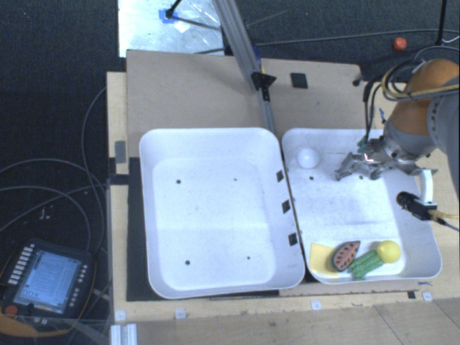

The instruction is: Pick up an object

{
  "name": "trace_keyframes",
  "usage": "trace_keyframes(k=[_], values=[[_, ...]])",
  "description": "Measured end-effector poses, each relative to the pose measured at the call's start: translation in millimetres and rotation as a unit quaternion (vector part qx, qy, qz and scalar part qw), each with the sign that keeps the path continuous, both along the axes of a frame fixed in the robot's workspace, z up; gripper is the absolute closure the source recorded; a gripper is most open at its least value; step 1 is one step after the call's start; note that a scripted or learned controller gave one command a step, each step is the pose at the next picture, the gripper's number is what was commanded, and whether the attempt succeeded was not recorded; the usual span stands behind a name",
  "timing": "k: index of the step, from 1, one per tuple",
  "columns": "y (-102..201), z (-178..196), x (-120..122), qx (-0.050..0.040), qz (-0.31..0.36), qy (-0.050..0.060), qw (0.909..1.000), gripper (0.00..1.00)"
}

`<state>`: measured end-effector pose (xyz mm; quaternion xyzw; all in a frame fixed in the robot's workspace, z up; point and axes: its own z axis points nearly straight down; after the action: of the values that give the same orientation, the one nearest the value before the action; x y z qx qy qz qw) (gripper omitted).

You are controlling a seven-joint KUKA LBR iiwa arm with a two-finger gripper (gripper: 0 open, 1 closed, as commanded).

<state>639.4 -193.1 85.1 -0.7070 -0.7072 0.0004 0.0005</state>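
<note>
White ball (308,157) sits in the upper left corner of the right bin (424,261), just to the camera's left of the gripper (353,169) and nearest to it of all the objects. Being round, it has no long axis to line up with. The gripper hangs low over the bin floor with its fingers spread open and nothing between them. The arm (417,124) reaches in from the right, wrist bent down. A watermelon slice (346,254), green toy (365,263) and lemon (389,251) lie well apart along the near wall.

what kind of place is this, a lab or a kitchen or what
Most likely a robotics lab: an arm reaches over two white bins on a bench, a control pendant lies on dark carpet, and cables run across the floor.
</note>
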Motion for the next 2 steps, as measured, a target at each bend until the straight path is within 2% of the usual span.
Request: trace_keyframes(k=[1,2], values=[[-0.2,13.0,1.4,-0.0005,0.000,-0.002,1.0000,1.00],[-0.1,76.1,6.2,-0.0008,0.000,-0.004,1.0000,1.00]])
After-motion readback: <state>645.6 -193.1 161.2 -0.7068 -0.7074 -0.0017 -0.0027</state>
